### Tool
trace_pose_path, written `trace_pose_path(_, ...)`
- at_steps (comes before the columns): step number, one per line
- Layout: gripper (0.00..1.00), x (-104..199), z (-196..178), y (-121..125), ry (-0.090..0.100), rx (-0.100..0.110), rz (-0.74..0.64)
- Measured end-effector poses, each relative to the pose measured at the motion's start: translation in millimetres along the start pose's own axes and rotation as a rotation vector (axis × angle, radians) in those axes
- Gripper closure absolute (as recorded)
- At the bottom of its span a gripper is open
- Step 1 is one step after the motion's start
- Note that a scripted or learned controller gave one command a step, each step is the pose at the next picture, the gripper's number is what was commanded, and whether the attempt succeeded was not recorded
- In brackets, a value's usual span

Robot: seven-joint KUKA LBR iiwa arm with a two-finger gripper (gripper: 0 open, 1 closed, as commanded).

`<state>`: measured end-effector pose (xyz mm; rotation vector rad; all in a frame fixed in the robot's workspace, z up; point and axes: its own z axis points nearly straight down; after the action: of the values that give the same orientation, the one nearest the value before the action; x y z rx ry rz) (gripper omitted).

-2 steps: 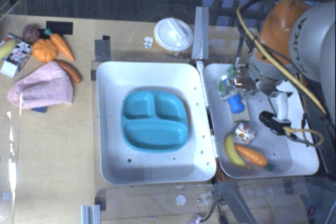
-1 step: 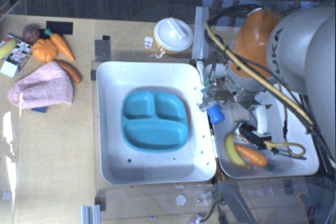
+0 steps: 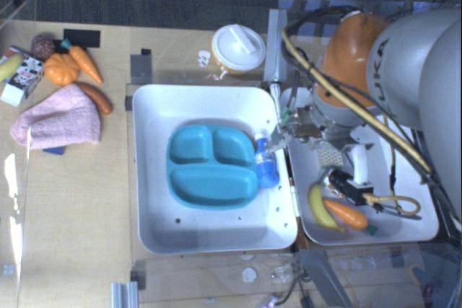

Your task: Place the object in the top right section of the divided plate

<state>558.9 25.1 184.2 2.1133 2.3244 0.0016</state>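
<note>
A blue divided plate [image 3: 211, 166] lies in the left white bin [image 3: 155, 213], with two small sections at its far side and one long section at the near side. A small translucent blue bottle [image 3: 266, 168] with a pale top stands against the plate's right rim, just outside the top right section [image 3: 232, 144]. My gripper [image 3: 277, 139] hangs directly over the bottle's top, at the bin's right wall. Whether it grips the bottle is hidden from this angle.
The right bin [image 3: 411, 227] holds a banana [image 3: 318, 207] and an orange carrot [image 3: 348, 214]. Outside the bins, a white round lid [image 3: 239, 47] sits at the back. A pink cloth [image 3: 59, 120] and toy vegetables [image 3: 71, 67] lie far left.
</note>
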Motion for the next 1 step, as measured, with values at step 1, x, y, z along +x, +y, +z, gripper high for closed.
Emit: trace_pose_path(1,0.00,29.3,-82.5,30.1,0.000,-0.004,0.078)
